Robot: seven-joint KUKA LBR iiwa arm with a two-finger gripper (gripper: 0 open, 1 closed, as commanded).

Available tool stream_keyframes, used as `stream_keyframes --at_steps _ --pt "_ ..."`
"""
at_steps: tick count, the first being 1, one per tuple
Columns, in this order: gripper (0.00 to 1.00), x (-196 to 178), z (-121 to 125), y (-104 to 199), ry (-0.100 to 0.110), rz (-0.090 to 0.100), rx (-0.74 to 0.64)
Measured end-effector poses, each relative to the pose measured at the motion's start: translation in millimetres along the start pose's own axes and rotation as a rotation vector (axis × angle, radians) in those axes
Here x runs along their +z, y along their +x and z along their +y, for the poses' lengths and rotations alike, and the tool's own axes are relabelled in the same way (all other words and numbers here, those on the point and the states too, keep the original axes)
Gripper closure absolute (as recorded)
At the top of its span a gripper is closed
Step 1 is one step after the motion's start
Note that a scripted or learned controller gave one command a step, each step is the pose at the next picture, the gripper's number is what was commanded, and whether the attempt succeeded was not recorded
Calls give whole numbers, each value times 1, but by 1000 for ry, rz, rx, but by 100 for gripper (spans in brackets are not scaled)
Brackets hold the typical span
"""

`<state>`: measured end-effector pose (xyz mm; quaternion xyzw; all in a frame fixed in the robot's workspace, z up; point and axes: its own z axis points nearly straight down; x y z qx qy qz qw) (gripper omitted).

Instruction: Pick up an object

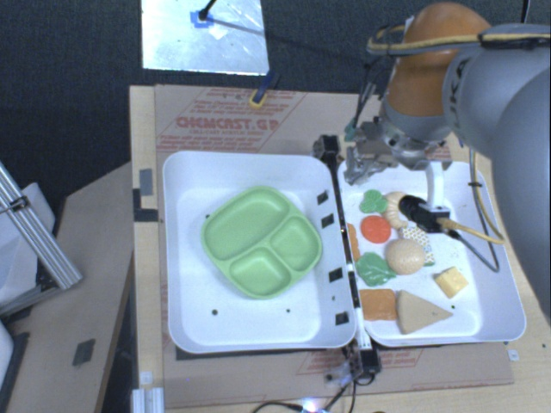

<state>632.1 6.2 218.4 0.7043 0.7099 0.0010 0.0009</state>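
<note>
The right bin point(495, 317) holds several toy foods: a red round piece point(375, 228), a green leafy piece point(373, 201), a pale bun-like ball point(406, 255), a second green leaf point(374, 268), an orange square point(377, 304), a tan wedge point(420, 311) and a yellow cube point(450, 280). My gripper point(362, 169) hangs over the far left corner of that bin, just above and behind the green leafy piece. I see nothing held in it.
The left bin point(185, 317) carries a green divided plate point(261, 241) in its middle. A ridge with black clips point(336, 231) separates the two bins. A thin orange strip point(353, 242) lies along the right bin's left wall. The grey arm point(499, 76) fills the upper right.
</note>
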Motion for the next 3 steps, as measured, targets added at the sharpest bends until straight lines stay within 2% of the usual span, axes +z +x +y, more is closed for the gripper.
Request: stream_keyframes --at_steps 1,2,3 --pt "100 -2 -1 -7 1 -1 6" --pt "100 3 -9 2 2 -1 3" --pt "100 -8 1 1 0 0 1"
